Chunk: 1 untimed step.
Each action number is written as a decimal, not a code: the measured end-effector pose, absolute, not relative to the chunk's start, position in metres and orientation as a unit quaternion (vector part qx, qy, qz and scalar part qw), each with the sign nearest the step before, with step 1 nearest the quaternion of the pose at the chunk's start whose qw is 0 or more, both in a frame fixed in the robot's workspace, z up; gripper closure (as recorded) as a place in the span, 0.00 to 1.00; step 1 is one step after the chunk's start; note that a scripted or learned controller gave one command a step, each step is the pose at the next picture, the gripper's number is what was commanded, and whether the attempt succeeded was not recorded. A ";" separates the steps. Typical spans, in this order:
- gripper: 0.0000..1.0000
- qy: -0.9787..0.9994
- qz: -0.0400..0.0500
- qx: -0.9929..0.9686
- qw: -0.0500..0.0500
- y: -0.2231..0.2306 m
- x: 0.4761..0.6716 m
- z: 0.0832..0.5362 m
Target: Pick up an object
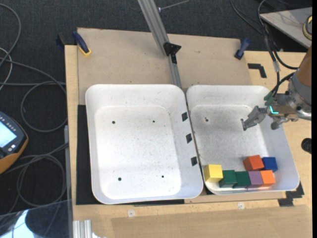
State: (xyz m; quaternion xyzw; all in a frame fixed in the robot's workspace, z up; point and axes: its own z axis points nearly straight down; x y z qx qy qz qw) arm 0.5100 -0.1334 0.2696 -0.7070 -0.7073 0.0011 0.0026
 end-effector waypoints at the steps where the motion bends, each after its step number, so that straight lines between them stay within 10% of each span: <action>1: 0.00 -0.707 0.000 -0.707 0.000 -0.133 0.511 0.271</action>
